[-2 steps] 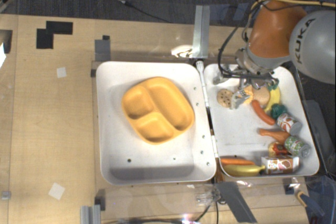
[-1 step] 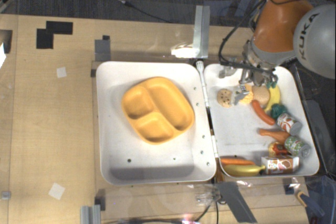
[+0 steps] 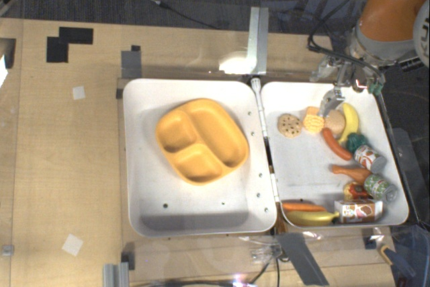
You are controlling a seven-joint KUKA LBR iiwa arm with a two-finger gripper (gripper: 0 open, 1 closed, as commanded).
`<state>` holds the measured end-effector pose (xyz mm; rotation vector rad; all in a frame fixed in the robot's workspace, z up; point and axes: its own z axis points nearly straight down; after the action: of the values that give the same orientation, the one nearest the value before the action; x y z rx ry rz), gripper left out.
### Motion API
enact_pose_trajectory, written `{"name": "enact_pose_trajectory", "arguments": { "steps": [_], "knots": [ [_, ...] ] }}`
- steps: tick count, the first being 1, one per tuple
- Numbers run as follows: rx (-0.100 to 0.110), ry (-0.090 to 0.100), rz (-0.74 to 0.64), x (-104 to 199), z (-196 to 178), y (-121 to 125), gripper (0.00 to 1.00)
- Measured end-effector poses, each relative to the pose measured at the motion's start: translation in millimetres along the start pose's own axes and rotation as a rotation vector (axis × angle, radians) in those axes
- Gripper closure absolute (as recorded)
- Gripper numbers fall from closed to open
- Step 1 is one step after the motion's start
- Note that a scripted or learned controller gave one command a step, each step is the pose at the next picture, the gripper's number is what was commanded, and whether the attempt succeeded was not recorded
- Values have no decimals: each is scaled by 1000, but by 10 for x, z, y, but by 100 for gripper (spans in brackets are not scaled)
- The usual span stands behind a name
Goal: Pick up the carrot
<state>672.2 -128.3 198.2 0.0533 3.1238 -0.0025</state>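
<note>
The carrot (image 3: 304, 207) lies in the right bin (image 3: 295, 165), at its near wall, close to the bin's near left corner. Its long axis runs roughly left to right, parallel to that wall, and it rests against a yellow banana (image 3: 310, 217) just on its near side.

The gripper (image 3: 331, 103) hangs over the far part of the same bin, above a cluster of toy food. The carrot therefore lies toward the near edge of the bin and slightly left of the gripper, well apart from it. Whether the gripper is spread or pressed together cannot be told; nothing is seen between its parts.

Contents of the right bin:
- cookie (image 3: 289, 125) and waffle cracker (image 3: 313, 121), left of the gripper
- second banana (image 3: 349, 120) and red sausage (image 3: 335, 144), beside and below the gripper
- cans (image 3: 368, 158) and an orange drumstick-like piece (image 3: 351, 172) along the right side
- a flat can (image 3: 359, 211) at the near wall, right of the carrot

The left bin (image 3: 144, 212) holds a yellow divided plate (image 3: 201, 140)

Judgement: the approach has not begun; the gripper needs to travel toward the near wall and close across the carrot's short axis
</note>
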Motion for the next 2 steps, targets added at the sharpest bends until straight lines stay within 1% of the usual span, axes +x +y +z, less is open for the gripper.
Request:
{"name": "enact_pose_trajectory", "arguments": {
  "steps": [1, 2],
  "knots": [
    [-4, 11, -207, 76, 1042, 148, 0],
    [-2, 10, -301, 29, 1065, 87, 0]
  ]
}}
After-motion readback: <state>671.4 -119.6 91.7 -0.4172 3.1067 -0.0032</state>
